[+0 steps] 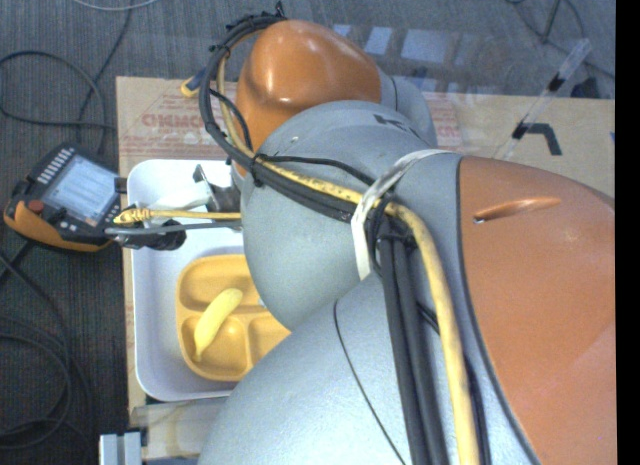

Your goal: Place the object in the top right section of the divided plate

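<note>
A yellow divided plate [232,355] lies in the left white bin [152,293], partly covered by my arm. A pale yellow banana-shaped object [217,316] rests slantwise on the plate, over the ridge between its left sections. The gripper [208,191] pokes out from under the orange wrist band near the bin's far end, above and beyond the plate. It is mostly hidden and nothing can be seen in it. The plate's right side is hidden behind the arm.
The grey and orange arm [420,283] covers the middle and right of the view, along with the second bin. A yellow cable [180,216] and a black piece [150,238] cross the bin's left rim. A teach pendant [62,198] lies on the floor to the left.
</note>
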You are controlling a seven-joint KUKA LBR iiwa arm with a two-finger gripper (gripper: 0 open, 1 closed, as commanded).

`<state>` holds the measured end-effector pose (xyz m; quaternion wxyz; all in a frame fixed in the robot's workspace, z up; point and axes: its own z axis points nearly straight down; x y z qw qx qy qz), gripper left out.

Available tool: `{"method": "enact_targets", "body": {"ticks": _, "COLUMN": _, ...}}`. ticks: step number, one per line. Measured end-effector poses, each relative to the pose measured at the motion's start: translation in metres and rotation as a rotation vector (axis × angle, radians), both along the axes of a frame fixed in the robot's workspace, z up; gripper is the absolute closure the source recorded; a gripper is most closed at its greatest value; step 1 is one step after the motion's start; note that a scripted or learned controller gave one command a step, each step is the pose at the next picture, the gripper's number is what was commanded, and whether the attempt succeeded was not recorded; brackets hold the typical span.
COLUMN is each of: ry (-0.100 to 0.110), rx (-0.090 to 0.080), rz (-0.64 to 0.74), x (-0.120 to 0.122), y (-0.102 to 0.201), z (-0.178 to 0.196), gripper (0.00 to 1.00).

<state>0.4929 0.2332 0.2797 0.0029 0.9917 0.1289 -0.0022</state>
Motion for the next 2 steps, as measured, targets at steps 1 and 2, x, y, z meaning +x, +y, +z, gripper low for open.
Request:
{"method": "enact_targets", "body": {"ticks": 1, "ry": -0.004, "rx": 0.006, "rz": 0.154, "x": -0.0084, "y": 0.0016, "z": -0.1633, "gripper": 0.0}}
{"method": "enact_targets", "body": {"ticks": 2, "ry": 0.006, "rx": -0.005, "rz": 0.159, "x": -0.0108, "y": -0.0002, "z": -0.1593, "gripper": 1.0}}
